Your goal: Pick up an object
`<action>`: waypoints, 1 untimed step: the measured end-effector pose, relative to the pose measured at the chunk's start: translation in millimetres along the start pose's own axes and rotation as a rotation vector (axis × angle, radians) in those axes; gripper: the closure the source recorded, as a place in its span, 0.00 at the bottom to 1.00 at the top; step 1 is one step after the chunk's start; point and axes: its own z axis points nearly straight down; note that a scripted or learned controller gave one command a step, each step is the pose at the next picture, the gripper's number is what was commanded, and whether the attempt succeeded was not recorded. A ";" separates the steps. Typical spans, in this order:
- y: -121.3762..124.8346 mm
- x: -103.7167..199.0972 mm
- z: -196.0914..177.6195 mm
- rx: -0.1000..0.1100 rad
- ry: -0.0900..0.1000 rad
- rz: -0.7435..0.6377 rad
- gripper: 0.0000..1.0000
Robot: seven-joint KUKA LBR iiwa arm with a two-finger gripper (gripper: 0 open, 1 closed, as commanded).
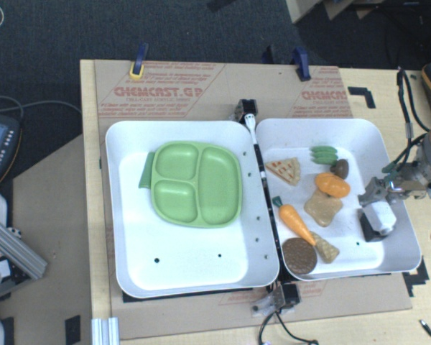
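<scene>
Grey arm [416, 180] stretched over right bin [363, 141] edge, gripper [378, 192] low; grip state unclear

From here I see a grey metal gripper [381, 191], with thin black cables [404, 113] trailing off its wrist.

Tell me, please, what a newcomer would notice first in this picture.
The large green divided plate lies in the left bin, filling much of it. The right bin holds a cluster of small food-like items, among them a bright orange carrot near its left wall. The pincer hangs over that bin's right side.
</scene>
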 end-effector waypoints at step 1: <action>53.5 18.9 7.4 0.002 0.001 -0.003 1.00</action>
